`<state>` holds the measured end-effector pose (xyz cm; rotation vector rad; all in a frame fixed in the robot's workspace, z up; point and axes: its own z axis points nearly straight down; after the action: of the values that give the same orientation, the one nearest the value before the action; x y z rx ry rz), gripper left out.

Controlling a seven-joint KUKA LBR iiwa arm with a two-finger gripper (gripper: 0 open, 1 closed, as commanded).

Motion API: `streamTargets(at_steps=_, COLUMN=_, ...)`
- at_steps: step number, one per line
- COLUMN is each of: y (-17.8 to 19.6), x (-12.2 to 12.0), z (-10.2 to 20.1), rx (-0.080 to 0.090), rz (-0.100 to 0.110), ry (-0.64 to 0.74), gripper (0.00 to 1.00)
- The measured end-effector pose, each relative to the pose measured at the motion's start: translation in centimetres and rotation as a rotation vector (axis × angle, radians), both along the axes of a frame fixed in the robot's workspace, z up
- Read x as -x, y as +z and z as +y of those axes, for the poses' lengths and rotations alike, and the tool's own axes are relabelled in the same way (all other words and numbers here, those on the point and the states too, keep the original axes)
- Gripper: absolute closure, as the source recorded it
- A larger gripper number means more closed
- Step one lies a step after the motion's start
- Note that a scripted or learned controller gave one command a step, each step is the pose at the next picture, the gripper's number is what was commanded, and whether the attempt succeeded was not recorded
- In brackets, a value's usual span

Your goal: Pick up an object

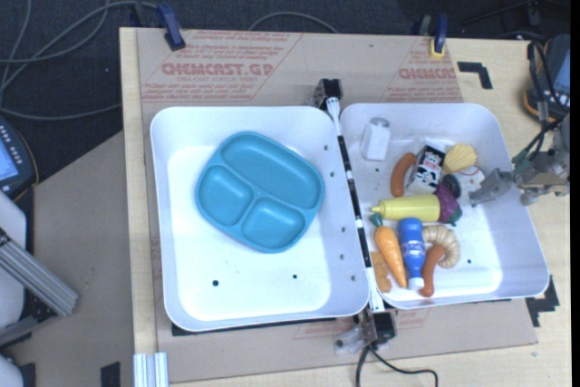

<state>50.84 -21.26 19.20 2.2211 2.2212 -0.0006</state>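
Note:
The right bin (507, 272) holds a pile of toy food. In it lie a yellow mustard bottle (412, 209), a blue bottle (412, 247), a carrot (390, 255), a purple eggplant (449, 193), an orange sausage (401, 174), a black and white box (429, 166), a yellow shell-shaped piece (460, 159) and a white block (376, 140). My gripper (491, 186) hangs over the right side of this bin, just right of the eggplant. Nothing shows in its grasp.
The left bin (181, 285) carries a blue divided plate (260, 190). A metal divider (349, 195) runs between the two bins. Cables and arm parts (548, 168) crowd the bench's right edge. A tan croissant (444, 238) and a second sausage (431, 272) lie near the bin's front.

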Motion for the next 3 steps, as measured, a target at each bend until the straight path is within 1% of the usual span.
streamTargets(at_steps=1, y=-8.8, x=-8.3, z=1.0, rx=0.006, rz=-0.021, ry=-0.001, gripper=0.0)
streamTargets(at_steps=2, y=-9.2, x=-11.9, z=3.8, rx=0.002, rz=-0.031, ry=0.0, gripper=0.0)
streamTargets(at_steps=3, y=-10.5, x=-12.7, z=11.2, rx=0.001, rz=-0.007, ry=0.007, gripper=0.0)
